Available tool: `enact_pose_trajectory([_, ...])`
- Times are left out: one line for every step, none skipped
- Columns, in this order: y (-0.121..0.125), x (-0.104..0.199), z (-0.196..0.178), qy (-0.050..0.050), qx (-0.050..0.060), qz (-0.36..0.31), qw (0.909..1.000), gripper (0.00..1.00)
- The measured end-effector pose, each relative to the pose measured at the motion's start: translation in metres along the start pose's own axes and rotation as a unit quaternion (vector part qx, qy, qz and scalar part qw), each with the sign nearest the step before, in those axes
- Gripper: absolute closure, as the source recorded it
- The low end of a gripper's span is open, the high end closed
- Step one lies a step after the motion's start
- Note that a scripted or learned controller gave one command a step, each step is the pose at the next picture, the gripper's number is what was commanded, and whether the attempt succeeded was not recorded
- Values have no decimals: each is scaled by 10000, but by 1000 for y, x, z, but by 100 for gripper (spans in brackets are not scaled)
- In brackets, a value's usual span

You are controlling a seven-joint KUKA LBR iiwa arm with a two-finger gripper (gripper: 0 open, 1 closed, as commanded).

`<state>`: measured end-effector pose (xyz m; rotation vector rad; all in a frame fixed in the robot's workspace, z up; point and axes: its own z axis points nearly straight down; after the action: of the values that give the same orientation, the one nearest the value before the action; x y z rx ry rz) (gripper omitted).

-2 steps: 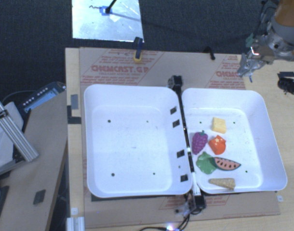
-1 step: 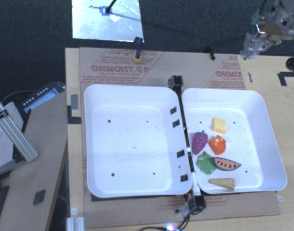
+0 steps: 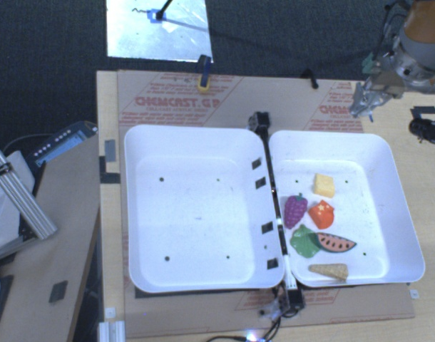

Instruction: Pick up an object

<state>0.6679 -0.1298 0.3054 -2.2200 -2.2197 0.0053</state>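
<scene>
The right bin (image 3: 374, 152) holds several toy foods: a yellow cheese block (image 3: 324, 185), a purple grape bunch (image 3: 295, 209), an orange-red piece (image 3: 321, 214), a green piece (image 3: 304, 241), a watermelon slice (image 3: 335, 244) and a tan wedge (image 3: 329, 270). My gripper (image 3: 363, 107) hangs above the bench past the right bin's far rim, well away from the toys, with nothing between its fingers that I can see.
The left bin (image 3: 196, 205) lies beside the right one, with black clips (image 3: 266, 184) along the shared divider. A shiny metal sheet (image 3: 158, 20) lies at the back. A yellow clamp (image 3: 203, 84) sits on the board's far edge.
</scene>
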Motion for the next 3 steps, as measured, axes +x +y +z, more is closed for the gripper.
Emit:
enact_pose_trajectory([2, 99, -49, 19, -61, -70, 10000, 100])
enact_pose_trajectory([-1, 63, 17, -1, -5, 1, 10000, 100])
enact_pose_trajectory([2, 114, -55, 12, -72, -48, 10000, 100])
